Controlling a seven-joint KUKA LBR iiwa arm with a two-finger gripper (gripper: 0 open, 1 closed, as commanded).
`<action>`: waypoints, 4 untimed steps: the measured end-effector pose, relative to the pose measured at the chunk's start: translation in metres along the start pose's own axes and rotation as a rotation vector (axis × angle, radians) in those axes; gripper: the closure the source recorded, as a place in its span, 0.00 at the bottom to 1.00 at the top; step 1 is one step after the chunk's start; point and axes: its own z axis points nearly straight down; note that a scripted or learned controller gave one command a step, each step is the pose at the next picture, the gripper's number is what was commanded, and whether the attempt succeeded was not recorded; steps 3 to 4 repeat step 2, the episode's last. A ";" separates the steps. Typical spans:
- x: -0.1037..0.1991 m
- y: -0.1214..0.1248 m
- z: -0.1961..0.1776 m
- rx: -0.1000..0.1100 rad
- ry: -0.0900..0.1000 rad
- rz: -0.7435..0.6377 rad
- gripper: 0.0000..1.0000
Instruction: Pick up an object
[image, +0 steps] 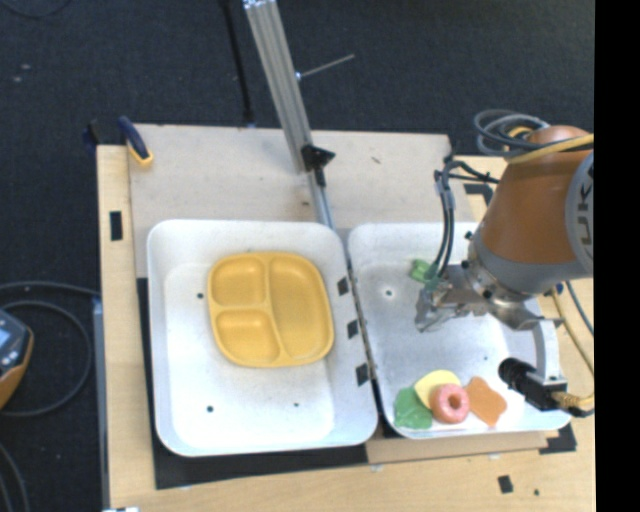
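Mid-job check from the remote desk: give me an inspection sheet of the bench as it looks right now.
Surface: wooden bench bearing a left bin and a right bin, side by side.
Job's things: in the right bin's near corner, a pink ring, yellow piece, green piece and orange piece, clustered; a small green piece near the arm.
Clutter: yellow divided tray in the left bin.
Grippers: pincer low over the right bin's middle; nothing seen between its fingers.
Cables: black cables along the arm; loops on the floor at left.
Surroundings: metal pole; dark floor.
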 end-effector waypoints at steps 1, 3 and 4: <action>0.054 -0.002 0.012 0.001 0.000 0.001 1.00; 0.109 -0.011 0.017 0.001 0.000 0.000 1.00; 0.109 -0.011 0.017 0.001 0.000 0.000 1.00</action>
